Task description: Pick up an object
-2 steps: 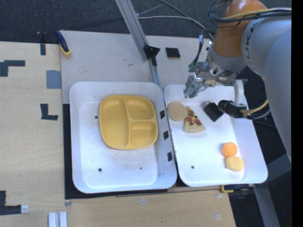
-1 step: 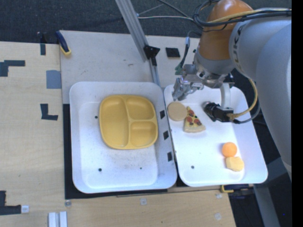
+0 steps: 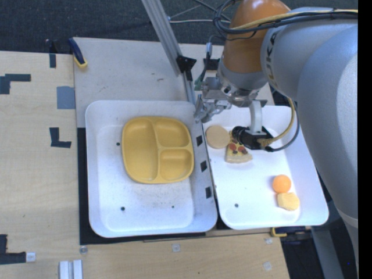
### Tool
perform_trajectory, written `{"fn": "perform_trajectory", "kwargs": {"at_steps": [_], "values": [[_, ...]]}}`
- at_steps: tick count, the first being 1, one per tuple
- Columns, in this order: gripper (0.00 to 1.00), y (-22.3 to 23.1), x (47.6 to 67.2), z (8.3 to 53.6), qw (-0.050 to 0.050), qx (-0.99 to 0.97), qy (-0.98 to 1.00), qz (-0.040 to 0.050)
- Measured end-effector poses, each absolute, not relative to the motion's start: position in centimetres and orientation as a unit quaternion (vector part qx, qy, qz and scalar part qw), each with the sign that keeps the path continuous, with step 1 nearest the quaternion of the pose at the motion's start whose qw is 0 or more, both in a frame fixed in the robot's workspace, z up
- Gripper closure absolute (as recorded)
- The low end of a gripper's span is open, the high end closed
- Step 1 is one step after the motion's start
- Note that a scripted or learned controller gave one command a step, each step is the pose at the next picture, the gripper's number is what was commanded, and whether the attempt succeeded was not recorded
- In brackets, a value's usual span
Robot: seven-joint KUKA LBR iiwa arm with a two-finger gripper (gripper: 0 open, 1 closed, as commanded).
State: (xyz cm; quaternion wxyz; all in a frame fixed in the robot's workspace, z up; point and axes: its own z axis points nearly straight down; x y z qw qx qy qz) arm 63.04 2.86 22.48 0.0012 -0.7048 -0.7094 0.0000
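Note:
My gripper (image 3: 203, 109) hangs over the far left corner of the right bin (image 3: 256, 214), just above the divider between the two bins. A round tan disc (image 3: 217, 136) lies just below and right of it. Beside the disc sits a toy pizza slice (image 3: 238, 152) with red dots. Toward the bin's near right lie an orange ball (image 3: 282, 183) and a pale yellow lump (image 3: 288, 201). Nothing can be seen held by the gripper.
The left bin (image 3: 116, 208) holds a yellow divided plate (image 3: 157, 149). A slanted metal pole (image 3: 165, 34) rises behind the bins. The grey arm with its orange band (image 3: 256, 16) covers the right bin's far right side. A black cable piece (image 3: 251, 138) hangs beside the pizza slice.

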Motion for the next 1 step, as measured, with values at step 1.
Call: {"fn": "perform_trajectory", "kwargs": {"at_steps": [1], "values": [[1.00, 8.80, 62.30, 22.93, 0.001, -0.704, -0.710, 0.0002]]}}
